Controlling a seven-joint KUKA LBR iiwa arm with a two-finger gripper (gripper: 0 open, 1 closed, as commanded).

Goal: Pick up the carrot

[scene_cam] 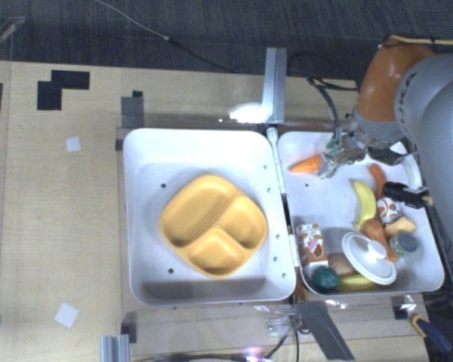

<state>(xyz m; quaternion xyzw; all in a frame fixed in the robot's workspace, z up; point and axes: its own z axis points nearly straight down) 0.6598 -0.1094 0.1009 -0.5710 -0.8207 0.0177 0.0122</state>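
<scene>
The carrot (305,164) is small and orange and lies in the far left corner of the right bin (317,202), with its pointed tip to the left. My gripper (330,164) is low over the bin, right against the carrot's thick right end. The grey arm with its orange band (381,89) comes in from the upper right.
A yellow divided plate (214,223) lies in the left bin (143,277). The right bin also holds a banana (365,202), a red-orange piece (377,176), a white lid (368,256), a printed carton (309,241) and a green ball (326,279). A metal post (275,89) stands behind the bins.
</scene>
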